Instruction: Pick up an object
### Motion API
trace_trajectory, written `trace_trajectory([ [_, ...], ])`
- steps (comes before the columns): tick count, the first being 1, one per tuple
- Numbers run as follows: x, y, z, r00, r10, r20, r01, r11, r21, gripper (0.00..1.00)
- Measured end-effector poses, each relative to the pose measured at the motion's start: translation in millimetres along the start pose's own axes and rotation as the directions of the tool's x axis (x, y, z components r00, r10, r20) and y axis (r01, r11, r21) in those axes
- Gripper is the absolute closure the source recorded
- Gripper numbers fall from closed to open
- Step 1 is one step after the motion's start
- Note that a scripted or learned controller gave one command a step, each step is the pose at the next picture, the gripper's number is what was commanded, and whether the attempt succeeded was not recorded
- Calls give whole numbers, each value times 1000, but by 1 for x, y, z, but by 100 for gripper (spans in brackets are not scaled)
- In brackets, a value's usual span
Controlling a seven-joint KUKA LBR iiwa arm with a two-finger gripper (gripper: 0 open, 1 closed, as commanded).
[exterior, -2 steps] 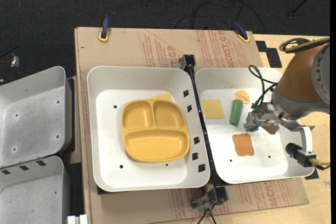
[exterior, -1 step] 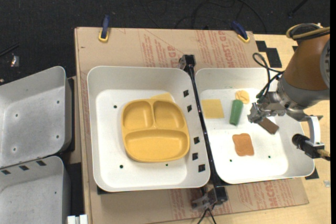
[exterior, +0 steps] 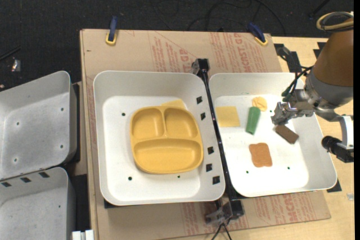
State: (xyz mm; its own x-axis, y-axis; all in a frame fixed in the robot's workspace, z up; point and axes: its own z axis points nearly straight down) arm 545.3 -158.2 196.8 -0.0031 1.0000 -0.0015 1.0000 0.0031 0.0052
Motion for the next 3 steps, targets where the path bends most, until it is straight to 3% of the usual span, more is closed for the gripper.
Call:
trace_trajectory([
  [1, 8, 2, -46, 1000, -1, 0, 1, 1000, 0, 100],
  [3, 116, -5, -41, 1000, -5, -4, 5, 1000, 7, 100],
])
